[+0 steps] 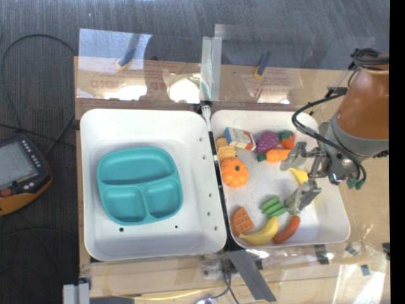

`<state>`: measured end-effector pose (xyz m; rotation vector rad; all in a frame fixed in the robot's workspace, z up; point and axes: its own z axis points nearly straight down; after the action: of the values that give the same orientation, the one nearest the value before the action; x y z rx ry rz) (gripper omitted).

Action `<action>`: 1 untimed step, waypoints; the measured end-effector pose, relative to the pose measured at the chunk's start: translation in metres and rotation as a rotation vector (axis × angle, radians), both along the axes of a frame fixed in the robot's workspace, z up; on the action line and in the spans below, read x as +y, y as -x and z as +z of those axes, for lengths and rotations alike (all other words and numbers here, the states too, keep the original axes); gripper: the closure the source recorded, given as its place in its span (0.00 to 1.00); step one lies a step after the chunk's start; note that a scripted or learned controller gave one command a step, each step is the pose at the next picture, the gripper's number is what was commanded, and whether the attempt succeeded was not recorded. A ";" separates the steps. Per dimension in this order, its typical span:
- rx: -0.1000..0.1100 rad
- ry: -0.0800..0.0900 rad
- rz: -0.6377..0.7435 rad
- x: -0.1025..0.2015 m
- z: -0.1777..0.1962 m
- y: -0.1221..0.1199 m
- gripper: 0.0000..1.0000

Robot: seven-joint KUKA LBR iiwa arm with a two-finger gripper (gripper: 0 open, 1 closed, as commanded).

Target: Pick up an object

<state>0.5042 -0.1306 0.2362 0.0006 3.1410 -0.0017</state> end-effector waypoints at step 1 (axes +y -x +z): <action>0.001 0.000 0.163 0.013 -0.135 0.018 0.00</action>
<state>0.4858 -0.1173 0.1011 -0.2544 3.1313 -0.0011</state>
